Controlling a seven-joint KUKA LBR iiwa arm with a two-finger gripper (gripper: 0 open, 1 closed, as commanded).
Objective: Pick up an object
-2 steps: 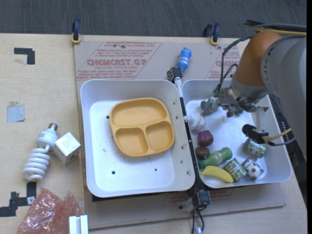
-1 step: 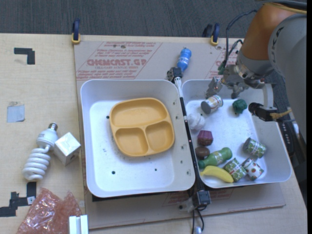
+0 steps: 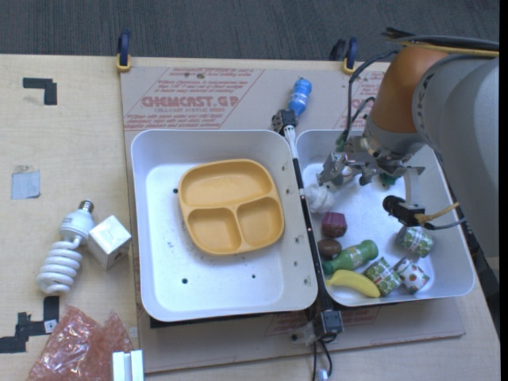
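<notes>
Beside the yellow divided plate [image 3: 231,205], across the bin wall, the claw [image 3: 343,170] hangs over the right bin [image 3: 452,280]; finger state cannot be told. Below it lies a maroon block [image 3: 334,224]: judged light, rigid, best gripped across flat sides.

objects [image 3: 373,270] crowd right bin's [image 3: 444,286] near edge

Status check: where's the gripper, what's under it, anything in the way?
Gripper low in right bin, upper left. White object just beside it. Banana, green bottle nearer front, apart.
</notes>
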